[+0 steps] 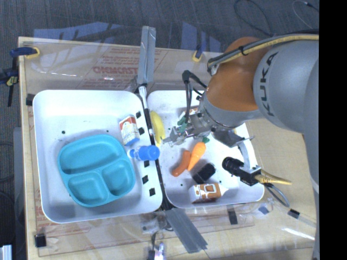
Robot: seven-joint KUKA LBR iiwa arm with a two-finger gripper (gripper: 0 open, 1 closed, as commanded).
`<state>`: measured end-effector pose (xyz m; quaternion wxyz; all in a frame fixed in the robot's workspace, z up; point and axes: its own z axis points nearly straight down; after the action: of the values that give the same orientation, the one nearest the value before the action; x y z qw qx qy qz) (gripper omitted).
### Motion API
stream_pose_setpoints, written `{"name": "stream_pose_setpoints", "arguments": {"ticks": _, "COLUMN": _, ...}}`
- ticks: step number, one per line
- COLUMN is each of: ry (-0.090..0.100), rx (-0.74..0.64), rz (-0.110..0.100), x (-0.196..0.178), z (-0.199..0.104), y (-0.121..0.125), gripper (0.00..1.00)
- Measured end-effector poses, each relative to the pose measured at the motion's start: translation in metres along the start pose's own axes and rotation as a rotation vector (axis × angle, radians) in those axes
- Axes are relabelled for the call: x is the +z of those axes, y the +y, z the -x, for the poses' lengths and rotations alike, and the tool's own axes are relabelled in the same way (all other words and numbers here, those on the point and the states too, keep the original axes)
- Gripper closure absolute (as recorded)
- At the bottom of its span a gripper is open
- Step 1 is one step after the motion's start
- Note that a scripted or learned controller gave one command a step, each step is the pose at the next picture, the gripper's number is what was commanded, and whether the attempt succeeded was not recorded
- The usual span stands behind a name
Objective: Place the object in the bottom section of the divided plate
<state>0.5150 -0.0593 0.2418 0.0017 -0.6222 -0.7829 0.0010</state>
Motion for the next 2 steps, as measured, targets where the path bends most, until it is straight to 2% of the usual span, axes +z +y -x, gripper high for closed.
{"name": "stream_pose_setpoints", "arguments": {"ticks": 1, "ry": -0.001, "rx": 0.047, "rz": 0.0, "x": -0.01, "z": -0.065, "y": -0.019, "gripper": 1.0}}
{"name": "stream_pose_setpoints", "arguments": {"ticks": 2, "ry": 0.0, "rx": 0.416, "rz": -0.003, "x": 0.012, "z": 0.006, "y": -0.042, "gripper": 1.0}}
